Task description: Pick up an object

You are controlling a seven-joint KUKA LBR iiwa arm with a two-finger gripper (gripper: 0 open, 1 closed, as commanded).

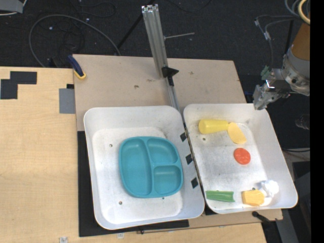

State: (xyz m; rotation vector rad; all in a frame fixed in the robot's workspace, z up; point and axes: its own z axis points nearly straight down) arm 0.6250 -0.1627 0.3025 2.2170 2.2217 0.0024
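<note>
1. Camera view looks down at a slant on the counter point(202, 80), which carries two shallow white bins side by side.
2. My landmark is the right bin point(273, 151); the left bin point(96, 135) touches it along its left edge.
3. Within the left bin lies a teal divided plate point(150, 166), flat, with three compartments.
4. Near the right bin's far rim lies a yellow banana-shaped toy point(213, 126), and a second yellow piece point(236, 133) touches its right end.
5. Close to the right bin's middle, toward its right wall, sits a small orange-red round object point(242, 156).
6. Along the right bin's near rim lie a green piece point(220, 196), a yellow block point(253, 198) and a white object point(269, 188); the block and the white object touch.
7. Above the right bin's far right corner hangs the gripper point(261, 99), on the arm point(298, 59) that enters from the right.
8. Whether the gripper is spread or closed cannot be told, and no object is visible in it.
9. A metal post point(156, 39) stands behind the right bin's far left corner.
</note>
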